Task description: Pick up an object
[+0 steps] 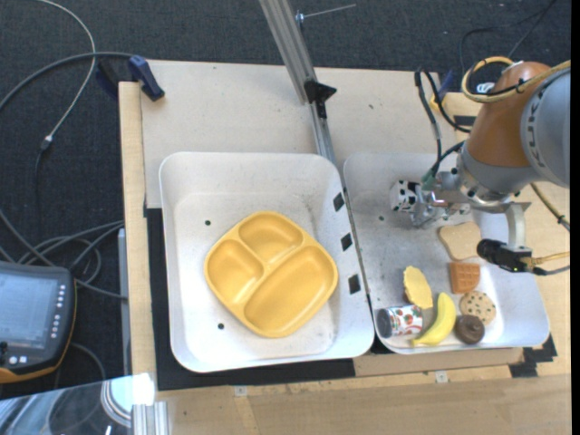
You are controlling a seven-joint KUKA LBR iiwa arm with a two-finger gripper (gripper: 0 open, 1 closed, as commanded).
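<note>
Where claw [410,200] hovers, curved banana [440,320] (glossy)

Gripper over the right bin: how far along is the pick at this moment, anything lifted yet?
Nothing looks lifted. The gripper is low over the right bin, near its far end, with no object visibly between its fingers. The toy food, a banana, cookie, chocolate donut, can and bread slice, lies on the bin floor. The yellow plate sits in the left bin. Grasp and lift remain.

Small toy foods lie clustered at the right white bin's [381,181] near end — yellow banana [439,321], chocolate-chip cookie [478,306], brown doughnut [468,329], small can [401,320] on its side.
</note>
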